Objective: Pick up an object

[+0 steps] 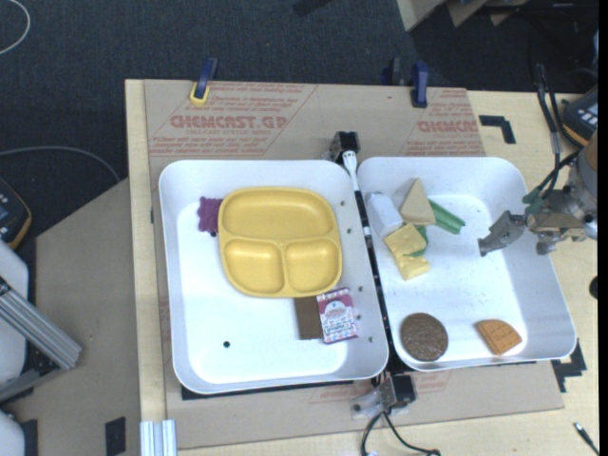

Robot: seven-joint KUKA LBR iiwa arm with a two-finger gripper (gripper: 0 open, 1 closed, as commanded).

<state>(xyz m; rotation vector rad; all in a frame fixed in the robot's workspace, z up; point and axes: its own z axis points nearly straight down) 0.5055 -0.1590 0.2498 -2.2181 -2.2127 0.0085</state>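
Observation:
My gripper (522,239) hangs over the right side of the right bin (546,293), its two grey fingers (495,237) spread open with nothing between them. To its left in that bin lie a tan wedge (415,200), a green piece (445,218), a white tube (383,213) and yellow cheese-like blocks (407,243). Along the bin's front sit a brown round cookie (424,336) and an orange cracker (498,334). The gripper touches none of them.
The left bin (190,350) holds a yellow divided plate (281,240), a purple item (208,215) tucked at the plate's left, and a red-and-brown packet (329,316). Clamps (199,91) and a black bracket (346,146) sit on the cardboard behind the bins.

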